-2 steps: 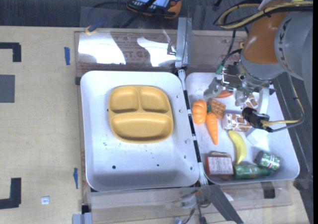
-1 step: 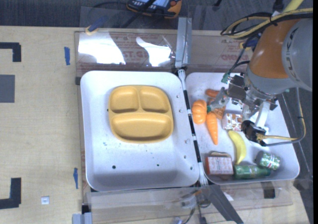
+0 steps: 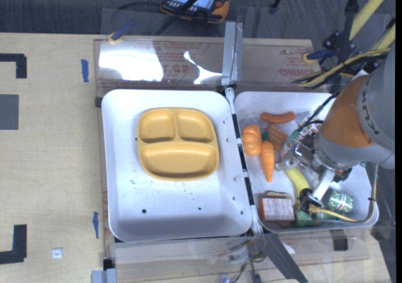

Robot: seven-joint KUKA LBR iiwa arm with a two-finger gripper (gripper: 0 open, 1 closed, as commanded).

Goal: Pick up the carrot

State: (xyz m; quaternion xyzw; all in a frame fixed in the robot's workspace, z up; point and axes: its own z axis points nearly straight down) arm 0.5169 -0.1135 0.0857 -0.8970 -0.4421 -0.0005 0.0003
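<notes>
The carrot point(image 3: 268, 160) is a short orange cone lying in the right bin point(image 3: 364, 178), near its left wall, tip pointing toward the front. My gripper point(image 3: 291, 152) is low in that bin, just right of the carrot and very close to it. The wrist with its orange band point(image 3: 349, 118) rises behind it to the right. I see nothing held in the gripper.
Around the carrot lie a small orange pumpkin point(image 3: 252, 140), a sausage point(image 3: 277, 117), a brown piece point(image 3: 277, 133), a banana point(image 3: 296, 179), a boxed item point(image 3: 277, 207) and a green can point(image 3: 340, 201). The left bin point(image 3: 119, 169) holds a yellow divided plate point(image 3: 178, 142).
</notes>
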